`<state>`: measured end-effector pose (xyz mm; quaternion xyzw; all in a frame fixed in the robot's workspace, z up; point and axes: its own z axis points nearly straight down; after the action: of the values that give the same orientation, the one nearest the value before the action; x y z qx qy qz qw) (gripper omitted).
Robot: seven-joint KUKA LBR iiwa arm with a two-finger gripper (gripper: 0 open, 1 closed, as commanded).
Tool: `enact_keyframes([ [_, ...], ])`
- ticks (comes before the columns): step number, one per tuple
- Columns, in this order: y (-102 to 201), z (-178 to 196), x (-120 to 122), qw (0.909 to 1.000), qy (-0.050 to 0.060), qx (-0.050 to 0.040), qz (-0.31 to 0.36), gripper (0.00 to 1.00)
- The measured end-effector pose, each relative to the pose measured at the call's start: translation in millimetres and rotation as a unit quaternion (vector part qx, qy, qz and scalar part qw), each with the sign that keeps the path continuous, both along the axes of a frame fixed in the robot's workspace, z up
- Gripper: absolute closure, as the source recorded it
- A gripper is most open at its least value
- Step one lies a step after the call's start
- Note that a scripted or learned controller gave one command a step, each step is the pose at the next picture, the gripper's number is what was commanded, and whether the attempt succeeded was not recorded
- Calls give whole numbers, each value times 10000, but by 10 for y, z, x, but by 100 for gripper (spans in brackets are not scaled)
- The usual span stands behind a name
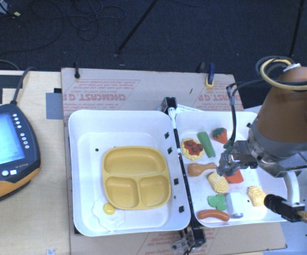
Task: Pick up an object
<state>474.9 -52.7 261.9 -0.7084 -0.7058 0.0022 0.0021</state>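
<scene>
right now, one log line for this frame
phase: reaching | tool: low in right bin, over corn cob | grasp: unconfirmed | yellow tray: left bin

bench [116, 92], two white bins [84, 137], pendant [5, 150]

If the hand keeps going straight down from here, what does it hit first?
Probably the corn cob, directly beneath the hand, with the red piece beside it. Depth is hard to judge from this slanted view.
</scene>
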Motion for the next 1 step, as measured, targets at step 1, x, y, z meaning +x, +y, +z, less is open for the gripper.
enact_keyframes([
  [1, 79, -793, 103, 10000, 22, 9, 17, 100],
])
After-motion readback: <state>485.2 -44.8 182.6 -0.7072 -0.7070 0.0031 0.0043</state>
